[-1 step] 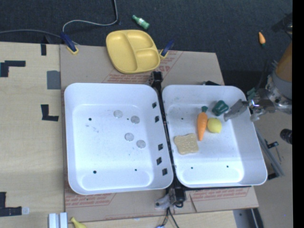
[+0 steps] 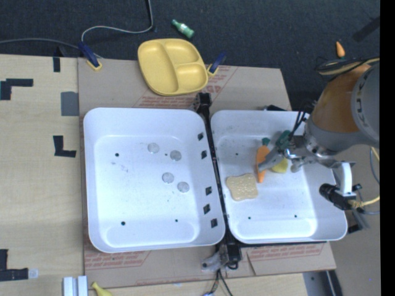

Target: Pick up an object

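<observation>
The claw (image 2: pixel 285 154) is working low in the right bin (image 2: pixel 321 224), center-right of the frame, right over a small cluster: an orange carrot-shaped toy (image 2: pixel 263 160) and a yellow piece (image 2: pixel 281 166) just beside it. The orange toy is lying against the claw tips, but I can't tell whether it is actually sitting between the fingers, and whether the claw is open or closed can't be read at this res.

Likely target, imo, is the orange toy. Risks:
- The carrot and the yellow piece are touching or nearly so, so the claw may be pinching both, or nudging one away w/o gripping either.
- The carrot looks slim and tapered, so it could be slipping out on the lift if caught near the tip.
- A tan, bread-like piece (image 2: pixel 242 187) is lying near, lower left of the cluster; a sideways push could be shoving the toy onto it.

The left bin (image 2: pixel 99 177) is holding a few round grey discs (image 2: pixel 168 163), well apart from the action. A yellow divided plate (image 2: pixel 173 65) is sitting on the bench (image 2: pixel 37 184) at upper center.
</observation>
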